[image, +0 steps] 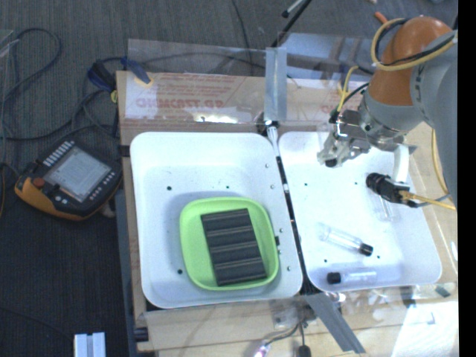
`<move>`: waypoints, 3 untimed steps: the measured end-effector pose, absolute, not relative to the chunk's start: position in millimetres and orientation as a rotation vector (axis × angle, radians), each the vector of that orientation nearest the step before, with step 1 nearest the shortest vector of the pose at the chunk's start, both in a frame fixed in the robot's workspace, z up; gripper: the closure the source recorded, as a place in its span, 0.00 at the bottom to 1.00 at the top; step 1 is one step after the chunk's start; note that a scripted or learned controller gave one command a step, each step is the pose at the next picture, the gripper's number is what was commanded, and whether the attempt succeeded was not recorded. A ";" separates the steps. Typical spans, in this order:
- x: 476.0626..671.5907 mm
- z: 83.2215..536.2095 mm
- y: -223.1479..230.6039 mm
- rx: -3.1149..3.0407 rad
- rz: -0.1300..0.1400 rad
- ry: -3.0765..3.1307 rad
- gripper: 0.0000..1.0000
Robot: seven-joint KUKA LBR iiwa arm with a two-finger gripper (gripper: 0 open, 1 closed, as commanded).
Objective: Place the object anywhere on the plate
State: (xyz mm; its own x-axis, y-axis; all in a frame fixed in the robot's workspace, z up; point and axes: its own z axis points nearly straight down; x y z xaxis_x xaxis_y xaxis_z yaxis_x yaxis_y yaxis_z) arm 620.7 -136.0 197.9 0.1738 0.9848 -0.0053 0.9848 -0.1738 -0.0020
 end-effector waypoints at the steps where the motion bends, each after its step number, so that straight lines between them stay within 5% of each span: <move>1: 620.7 198.2 -136.1 2.405 -0.008 2.017 0.00; 2: 629.9 281.1 -98.3 2.400 -0.004 2.025 0.00; 3: 636.1 312.0 -86.9 2.491 -0.004 1.913 0.00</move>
